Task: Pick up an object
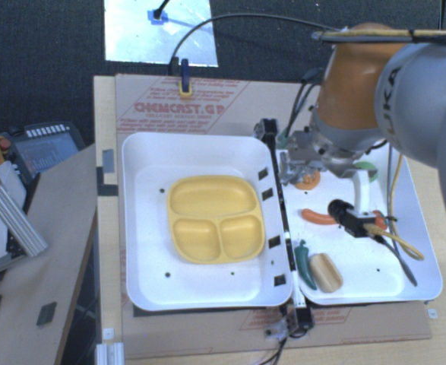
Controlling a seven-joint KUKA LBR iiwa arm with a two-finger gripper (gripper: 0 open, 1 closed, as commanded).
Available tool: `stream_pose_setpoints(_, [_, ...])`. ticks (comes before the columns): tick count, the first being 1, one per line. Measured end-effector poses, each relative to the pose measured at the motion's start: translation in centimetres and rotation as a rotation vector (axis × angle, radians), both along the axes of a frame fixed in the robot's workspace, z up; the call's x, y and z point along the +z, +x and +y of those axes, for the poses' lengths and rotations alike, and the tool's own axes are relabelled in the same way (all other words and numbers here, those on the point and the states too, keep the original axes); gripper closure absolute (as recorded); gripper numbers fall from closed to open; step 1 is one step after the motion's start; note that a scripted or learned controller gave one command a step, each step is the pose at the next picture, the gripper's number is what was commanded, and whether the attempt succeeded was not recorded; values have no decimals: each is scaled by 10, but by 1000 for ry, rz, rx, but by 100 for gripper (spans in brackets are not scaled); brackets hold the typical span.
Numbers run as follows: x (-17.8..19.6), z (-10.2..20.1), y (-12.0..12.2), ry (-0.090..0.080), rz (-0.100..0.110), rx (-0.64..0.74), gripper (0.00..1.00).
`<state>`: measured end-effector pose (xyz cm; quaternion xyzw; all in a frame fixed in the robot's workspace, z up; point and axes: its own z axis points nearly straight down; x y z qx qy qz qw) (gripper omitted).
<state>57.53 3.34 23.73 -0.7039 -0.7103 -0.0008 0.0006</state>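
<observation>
- Camera view: gripper (297, 172) hangs over the right bin's (374, 271) far-left part, beside a round orange piece (310, 181); its opening cannot be told.
- Orange carrot (319, 217) lies mid-bin, long axis left-right.

In the right bin (424, 280) we see a tan bread roll (325, 272) at the near left, with a dark green pepper (302, 261) just beside it on its left. Farther back lies an orange carrot-like piece (317, 217), and beyond it an orange slice (308, 180), partly hidden. A yellow divided plate (213, 217) lies flat in the left bin (143, 280).
</observation>
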Motion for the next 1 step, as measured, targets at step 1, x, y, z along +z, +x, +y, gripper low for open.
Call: stream_pose_setpoints(1, [2,56,-9,1,-1,1,100])
